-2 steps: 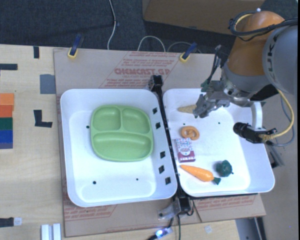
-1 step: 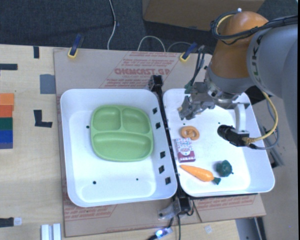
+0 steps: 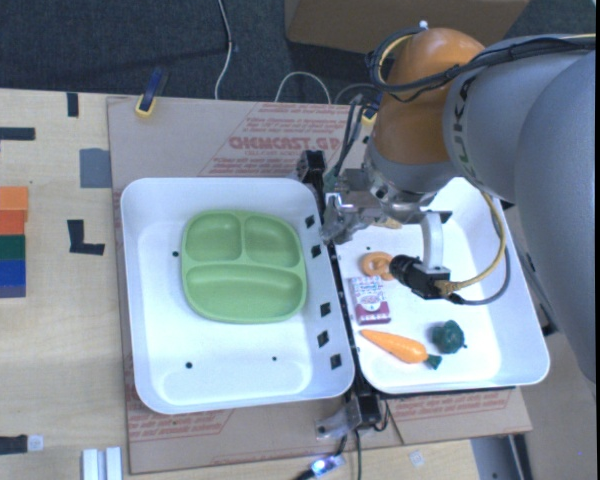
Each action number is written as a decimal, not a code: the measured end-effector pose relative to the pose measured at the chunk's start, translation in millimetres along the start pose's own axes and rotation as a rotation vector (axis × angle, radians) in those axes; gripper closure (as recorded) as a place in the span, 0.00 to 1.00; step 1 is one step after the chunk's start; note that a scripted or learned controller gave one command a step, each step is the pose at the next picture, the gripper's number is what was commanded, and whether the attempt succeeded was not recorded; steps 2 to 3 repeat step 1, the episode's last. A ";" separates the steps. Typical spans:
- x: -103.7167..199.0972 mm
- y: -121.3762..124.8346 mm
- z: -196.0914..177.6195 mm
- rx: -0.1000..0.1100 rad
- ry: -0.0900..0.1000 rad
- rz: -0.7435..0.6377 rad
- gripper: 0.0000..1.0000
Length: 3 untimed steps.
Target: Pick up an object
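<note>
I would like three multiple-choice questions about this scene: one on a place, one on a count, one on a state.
1. Where does the green divided plate lie?
A. left bin
B. right bin
C. on the cardboard

2. How many compartments does the plate have?
A. two
B. three
C. five

3. How does the toy carrot rest?
A. standing upright
B. lying flat in the right bin
C. lying on the plate

Answers: 1 A, it sits in the left bin. 2 B, two small ones above one long one. 3 B, it lies beside a small pink packet.
</note>
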<state>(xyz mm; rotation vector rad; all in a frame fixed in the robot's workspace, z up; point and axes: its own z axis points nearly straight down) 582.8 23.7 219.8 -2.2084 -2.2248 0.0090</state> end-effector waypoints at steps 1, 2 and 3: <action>52.4 -17.6 10.5 0.000 -0.001 0.000 1.00; 52.4 -17.6 10.5 0.000 -0.001 0.000 1.00; 52.4 -17.6 10.5 0.000 -0.001 0.000 1.00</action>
